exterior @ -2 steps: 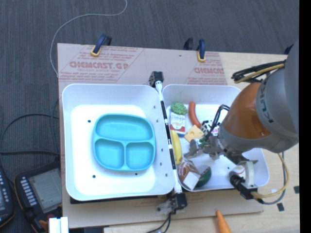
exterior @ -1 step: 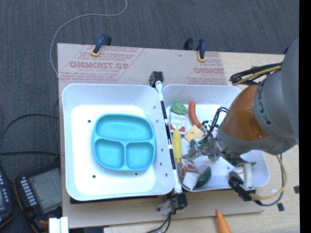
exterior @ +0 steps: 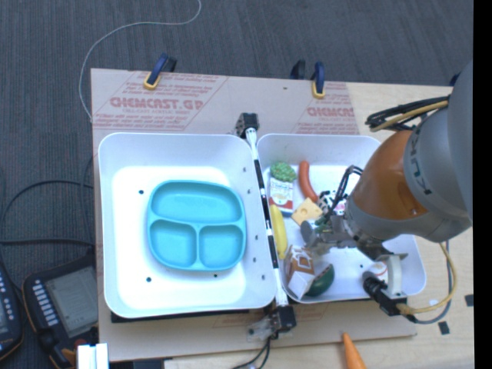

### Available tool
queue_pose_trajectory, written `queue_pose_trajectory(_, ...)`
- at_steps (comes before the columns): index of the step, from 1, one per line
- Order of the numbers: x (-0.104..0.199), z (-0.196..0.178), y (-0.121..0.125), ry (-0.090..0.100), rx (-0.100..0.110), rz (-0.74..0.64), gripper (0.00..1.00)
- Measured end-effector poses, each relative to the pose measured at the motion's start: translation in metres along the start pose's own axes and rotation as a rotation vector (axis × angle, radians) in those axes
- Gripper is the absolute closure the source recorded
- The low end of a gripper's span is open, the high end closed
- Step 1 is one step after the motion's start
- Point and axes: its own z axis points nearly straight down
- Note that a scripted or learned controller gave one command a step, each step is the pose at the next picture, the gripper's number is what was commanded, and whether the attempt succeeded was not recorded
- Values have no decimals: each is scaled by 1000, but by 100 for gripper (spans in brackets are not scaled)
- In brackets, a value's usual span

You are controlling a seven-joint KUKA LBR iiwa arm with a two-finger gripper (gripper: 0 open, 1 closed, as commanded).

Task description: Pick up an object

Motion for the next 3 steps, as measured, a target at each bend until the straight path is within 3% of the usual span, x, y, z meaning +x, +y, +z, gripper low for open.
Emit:
queue_pose_trajectory(1,0,0,0,0,0,0,0)
queue_pose_trajectory(2,-2,11,38,0,6,0,0)
queue_pose_trajectory(3,-1,0,39,1,3,-1,100)
